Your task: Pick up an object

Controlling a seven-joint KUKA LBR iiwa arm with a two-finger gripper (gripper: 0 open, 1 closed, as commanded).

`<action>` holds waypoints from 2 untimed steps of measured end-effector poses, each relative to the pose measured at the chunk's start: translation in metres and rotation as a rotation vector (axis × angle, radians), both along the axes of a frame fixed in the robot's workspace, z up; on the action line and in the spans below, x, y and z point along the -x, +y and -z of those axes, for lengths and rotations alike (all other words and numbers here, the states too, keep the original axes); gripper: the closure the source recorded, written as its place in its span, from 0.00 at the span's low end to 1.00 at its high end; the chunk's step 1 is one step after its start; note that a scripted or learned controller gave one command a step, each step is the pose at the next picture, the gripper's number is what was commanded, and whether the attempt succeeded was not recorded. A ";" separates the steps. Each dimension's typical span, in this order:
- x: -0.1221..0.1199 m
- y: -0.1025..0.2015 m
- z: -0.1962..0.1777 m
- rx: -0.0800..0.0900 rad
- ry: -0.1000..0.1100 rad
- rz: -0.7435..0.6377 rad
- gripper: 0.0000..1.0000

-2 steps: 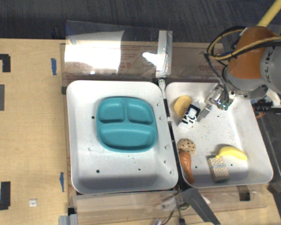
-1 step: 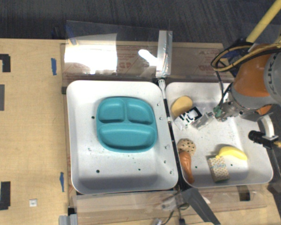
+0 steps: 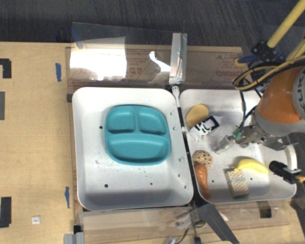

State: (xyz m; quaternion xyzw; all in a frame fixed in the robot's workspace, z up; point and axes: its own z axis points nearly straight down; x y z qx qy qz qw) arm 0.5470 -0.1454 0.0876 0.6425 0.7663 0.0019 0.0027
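The right bin (image 3: 229, 99) holds several objects. A tan rounded piece (image 3: 196, 114) lies at its back left, with a black-and-white card (image 3: 206, 125) just in front of it. A chocolate-chip cookie (image 3: 202, 158) and an orange sausage-shaped piece (image 3: 202, 180) sit along the left wall. A yellow piece (image 3: 252, 165) and a beige patterned block (image 3: 237, 182) lie near the front. My gripper (image 3: 225, 143) hangs low over the middle of this bin, between the card and the yellow piece. Nothing is visibly held in it.
The left bin (image 3: 89, 136) carries a teal divided plate (image 3: 137, 134). The arm's orange band (image 3: 283, 98) and grey wrist cover the right bin's right side. Yellow and black cables (image 3: 267, 65) hang at the back right. A clear plastic sheet (image 3: 127, 60) stands behind the bins.
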 end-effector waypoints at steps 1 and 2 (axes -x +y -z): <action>-0.070 -0.070 0.000 -0.008 0.001 -0.204 0.00; 0.035 -0.011 0.000 -0.001 0.001 0.012 0.00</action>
